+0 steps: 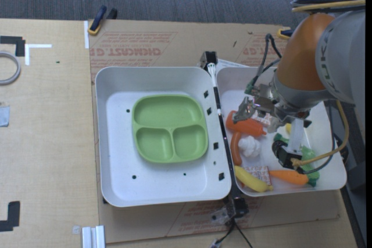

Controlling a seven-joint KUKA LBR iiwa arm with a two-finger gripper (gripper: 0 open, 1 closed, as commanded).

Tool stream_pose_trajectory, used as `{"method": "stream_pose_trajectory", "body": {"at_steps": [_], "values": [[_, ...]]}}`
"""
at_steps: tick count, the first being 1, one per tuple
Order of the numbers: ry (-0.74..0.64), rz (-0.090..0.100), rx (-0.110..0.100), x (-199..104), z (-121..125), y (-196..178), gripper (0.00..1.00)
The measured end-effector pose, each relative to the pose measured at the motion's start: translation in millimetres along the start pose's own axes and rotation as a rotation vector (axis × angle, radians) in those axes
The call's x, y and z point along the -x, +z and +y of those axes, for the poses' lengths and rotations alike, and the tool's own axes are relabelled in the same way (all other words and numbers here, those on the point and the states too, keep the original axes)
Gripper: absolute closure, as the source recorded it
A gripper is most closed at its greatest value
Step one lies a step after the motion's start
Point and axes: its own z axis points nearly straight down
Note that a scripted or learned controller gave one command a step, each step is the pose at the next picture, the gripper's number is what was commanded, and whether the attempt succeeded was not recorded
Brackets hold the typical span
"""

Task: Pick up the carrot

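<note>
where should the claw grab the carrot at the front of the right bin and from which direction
Probably the carrot's orange middle, coming straight down from above, fingers across its width. It lies flat and lengthwise along the right bin's front wall, green top by the corner, banana off its other end.

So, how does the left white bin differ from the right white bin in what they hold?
The left white bin holds one green plastic tray with three compartments, lying flat near its middle. The right white bin holds several small toy foods: an orange carrot with a green top, a yellow banana and a white piece. The arm reaches over the right bin, not the left. Both bins are shallow and white.
</note>
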Motion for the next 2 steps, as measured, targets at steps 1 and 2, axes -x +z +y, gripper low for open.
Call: {"method": "stream_pose_trajectory", "body": {"at_steps": [1, 2], "values": [[0.145, 0.001, -0.002, -21.0, -22.9, 0.0, 0.00], [0.142, 0.001, 0.000, -21.3, -21.6, -9.7, 1.00]]}}
